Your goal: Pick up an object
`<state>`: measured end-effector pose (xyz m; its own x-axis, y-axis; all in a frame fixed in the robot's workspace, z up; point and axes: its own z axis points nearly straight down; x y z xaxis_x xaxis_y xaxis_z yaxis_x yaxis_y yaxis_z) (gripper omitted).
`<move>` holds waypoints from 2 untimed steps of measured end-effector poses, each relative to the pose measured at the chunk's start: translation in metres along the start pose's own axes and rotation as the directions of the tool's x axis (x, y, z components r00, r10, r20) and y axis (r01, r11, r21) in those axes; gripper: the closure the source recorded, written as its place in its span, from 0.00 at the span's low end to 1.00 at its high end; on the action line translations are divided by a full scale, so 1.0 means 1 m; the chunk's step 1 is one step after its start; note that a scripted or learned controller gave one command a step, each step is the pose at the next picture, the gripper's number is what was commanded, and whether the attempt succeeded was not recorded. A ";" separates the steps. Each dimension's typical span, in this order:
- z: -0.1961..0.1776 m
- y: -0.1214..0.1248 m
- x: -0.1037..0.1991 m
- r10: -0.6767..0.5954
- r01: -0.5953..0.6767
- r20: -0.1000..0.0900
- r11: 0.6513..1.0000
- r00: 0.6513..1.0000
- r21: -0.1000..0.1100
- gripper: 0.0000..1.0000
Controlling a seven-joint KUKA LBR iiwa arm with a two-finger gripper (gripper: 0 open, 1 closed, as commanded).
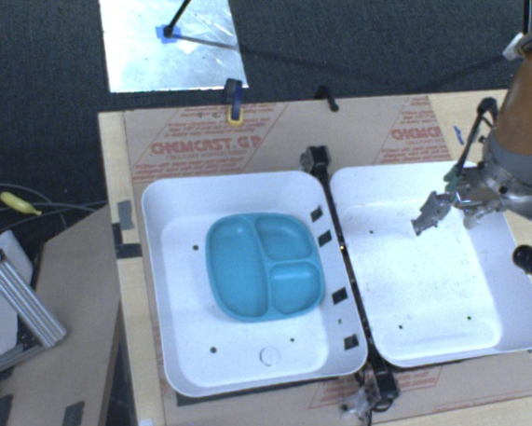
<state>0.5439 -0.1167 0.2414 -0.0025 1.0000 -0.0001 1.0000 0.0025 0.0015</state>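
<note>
The blue divided plate (264,266) lies flat in the middle of the left bin (168,217), well apart from me. My gripper (445,209) hangs over the right bin (427,332), near its upper right part; its fingers are spread open, with nothing between them.

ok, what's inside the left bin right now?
The left bin holds a blue divided plate lying flat near its middle, plus a small clear round thing near the front wall. Whatever is under the plate is covered. The gripper is over the right bin.
</note>
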 end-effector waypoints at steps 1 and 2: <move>0.148 -0.018 0.003 0.002 -0.002 -0.003 1.000 1.000 0.015 0.00; 0.129 -0.013 0.002 0.002 -0.002 0.001 1.000 1.000 -0.002 1.00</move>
<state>0.5311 -0.1148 0.1122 -0.0002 1.0000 -0.0007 1.0000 0.0002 0.0039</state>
